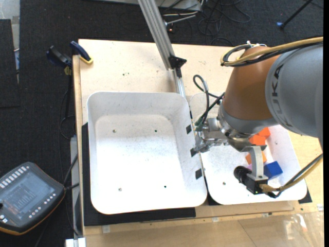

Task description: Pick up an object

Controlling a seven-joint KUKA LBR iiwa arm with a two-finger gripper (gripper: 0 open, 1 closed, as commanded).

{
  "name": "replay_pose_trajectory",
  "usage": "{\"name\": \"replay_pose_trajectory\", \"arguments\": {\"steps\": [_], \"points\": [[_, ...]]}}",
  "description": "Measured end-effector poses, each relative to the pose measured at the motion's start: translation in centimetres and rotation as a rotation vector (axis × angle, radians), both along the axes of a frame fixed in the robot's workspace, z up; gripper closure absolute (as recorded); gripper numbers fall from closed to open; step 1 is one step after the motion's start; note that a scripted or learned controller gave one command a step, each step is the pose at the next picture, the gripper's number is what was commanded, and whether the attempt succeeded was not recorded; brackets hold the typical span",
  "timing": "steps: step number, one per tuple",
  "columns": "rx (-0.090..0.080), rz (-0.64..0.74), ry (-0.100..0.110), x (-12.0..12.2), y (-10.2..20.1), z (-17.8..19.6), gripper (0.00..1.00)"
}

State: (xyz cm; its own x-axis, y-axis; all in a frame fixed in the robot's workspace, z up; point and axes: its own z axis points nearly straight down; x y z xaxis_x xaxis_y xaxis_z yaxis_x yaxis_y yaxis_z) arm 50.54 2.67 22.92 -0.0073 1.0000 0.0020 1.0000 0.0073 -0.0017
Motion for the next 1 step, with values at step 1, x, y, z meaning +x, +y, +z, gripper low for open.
{"name": "replay_pose_trajectory", "arguments": {"steps": [1], "points": [[0.0,0.001,0.0,-1.12,5.58,-0.57,1.0]]}}
